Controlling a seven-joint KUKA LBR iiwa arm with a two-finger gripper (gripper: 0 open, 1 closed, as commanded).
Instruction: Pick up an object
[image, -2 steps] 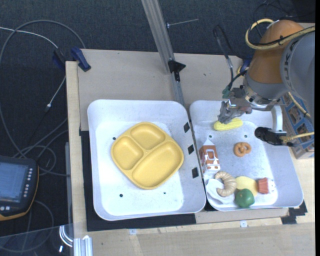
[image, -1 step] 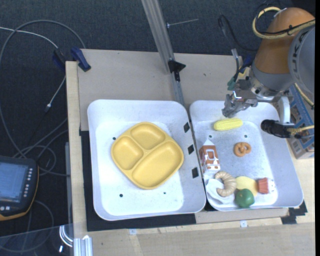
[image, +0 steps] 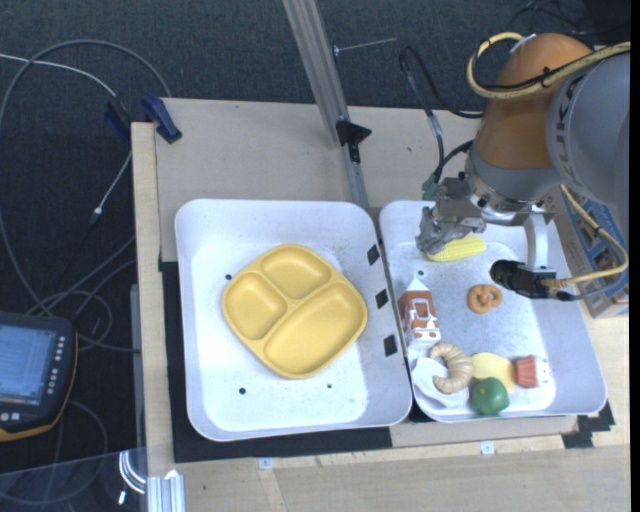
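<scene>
Here the gripper (image: 441, 233) sits down on the yellow corn cob (image: 457, 249) in the right bin (image: 570, 340); its grip cannot be told. Nearby lie a pretzel (image: 484, 298) and carton (image: 419, 313).

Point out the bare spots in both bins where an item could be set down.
Left bin: bare strips ring the yellow tray, widest along the near edge. Right bin: a bare patch lies between the pretzel and the lemon. It is crowded at the near edge and around the hand over the corn.
</scene>
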